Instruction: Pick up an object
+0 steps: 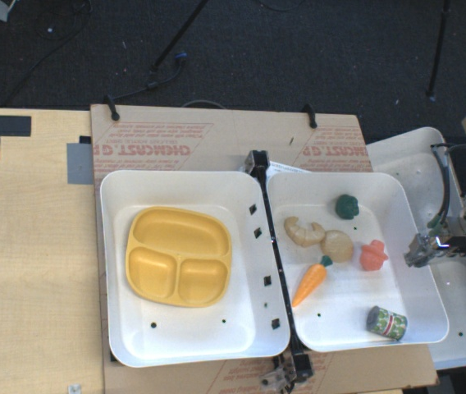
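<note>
Gripper (pixel 423 253) at right bin's (pixel 397 189) edge; fingers' spread: cannot tell. Risk: strawberry (pixel 372 256) and can (pixel 387 323) lie near the wall, so fingers may clip it.

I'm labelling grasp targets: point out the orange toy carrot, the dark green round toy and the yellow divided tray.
Orange toy carrot (pixel 311 282), camera view, middle of its body.
Dark green round toy (pixel 347 206), camera view, its top.
Yellow divided tray (pixel 179 229), camera view, floor of its large compartment.

Orange carrot (pixel 310 282) aslant in right bin (pixel 413 318), beside beige pieces (pixel 319 238)
</note>
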Motion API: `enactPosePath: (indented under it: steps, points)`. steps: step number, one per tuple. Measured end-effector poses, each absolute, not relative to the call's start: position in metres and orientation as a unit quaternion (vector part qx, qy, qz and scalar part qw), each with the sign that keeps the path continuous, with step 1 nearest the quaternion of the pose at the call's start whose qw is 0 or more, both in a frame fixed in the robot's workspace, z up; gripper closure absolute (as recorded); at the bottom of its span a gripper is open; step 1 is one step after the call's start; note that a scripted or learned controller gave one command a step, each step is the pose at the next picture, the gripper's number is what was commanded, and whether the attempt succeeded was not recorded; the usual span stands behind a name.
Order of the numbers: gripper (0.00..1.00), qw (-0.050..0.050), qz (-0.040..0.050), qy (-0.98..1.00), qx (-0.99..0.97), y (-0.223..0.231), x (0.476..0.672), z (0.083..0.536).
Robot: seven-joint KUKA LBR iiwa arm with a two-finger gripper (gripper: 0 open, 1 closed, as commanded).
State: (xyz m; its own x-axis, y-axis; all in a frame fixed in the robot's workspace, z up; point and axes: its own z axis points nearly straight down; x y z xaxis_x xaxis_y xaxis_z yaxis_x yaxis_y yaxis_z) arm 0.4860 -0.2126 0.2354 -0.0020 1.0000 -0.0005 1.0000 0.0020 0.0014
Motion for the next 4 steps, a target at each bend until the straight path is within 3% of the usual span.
enactPosePath:
  steps: [1,4]
  points:
    - [1.00,-0.001,0.0002,0.709,0.705,-0.159,0.512,0.230]
    - [1.00,-0.001,-0.0008,0.709,0.706,-0.014,0.556,0.218]
